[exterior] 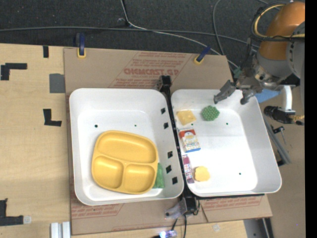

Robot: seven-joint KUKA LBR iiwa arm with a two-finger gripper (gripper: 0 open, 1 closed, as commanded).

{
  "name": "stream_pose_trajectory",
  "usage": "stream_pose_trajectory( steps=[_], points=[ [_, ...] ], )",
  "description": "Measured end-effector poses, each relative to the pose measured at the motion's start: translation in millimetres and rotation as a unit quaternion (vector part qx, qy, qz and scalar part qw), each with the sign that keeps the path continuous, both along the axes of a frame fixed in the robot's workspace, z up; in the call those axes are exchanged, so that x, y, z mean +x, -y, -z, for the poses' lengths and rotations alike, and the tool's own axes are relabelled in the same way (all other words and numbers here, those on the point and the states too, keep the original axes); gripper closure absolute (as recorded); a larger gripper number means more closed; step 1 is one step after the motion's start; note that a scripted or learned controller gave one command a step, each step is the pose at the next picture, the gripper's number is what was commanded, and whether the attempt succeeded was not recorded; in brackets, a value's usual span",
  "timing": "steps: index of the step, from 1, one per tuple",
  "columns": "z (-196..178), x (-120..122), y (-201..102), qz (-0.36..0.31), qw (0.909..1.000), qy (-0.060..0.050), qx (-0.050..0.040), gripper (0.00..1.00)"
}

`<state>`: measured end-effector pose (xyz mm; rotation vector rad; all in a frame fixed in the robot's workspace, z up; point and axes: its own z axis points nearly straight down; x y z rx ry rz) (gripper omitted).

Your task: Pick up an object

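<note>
The bumpy green ball [210, 113] lies free at the far end of the right white bin [257, 148], nearest the two-finger gripper [233, 96], so probably the target. The gripper hovers above the far rim, fingers spread, grasping nothing. A green item [159, 176] is half hidden behind the yellow compartment tray [125, 161].

Even, bright overhead light; soft shadows under the fingers [232, 94] on the white bin [247, 148]. Slightly soft focus throughout, no glare.
</note>
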<state>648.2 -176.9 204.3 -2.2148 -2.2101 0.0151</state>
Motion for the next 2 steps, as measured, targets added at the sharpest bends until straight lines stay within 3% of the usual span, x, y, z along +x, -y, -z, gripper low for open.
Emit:
stream_pose_trajectory(
  steps=[1, 2],
  points=[
    [-9.8, 3.0, -0.4, -0.002, 1.0000, 0.007, -0.0013, 0.00],
    [54.6, -0.1, -4.0, -0.002, 1.0000, 0.005, -0.0012, 0.00]
  ],
)
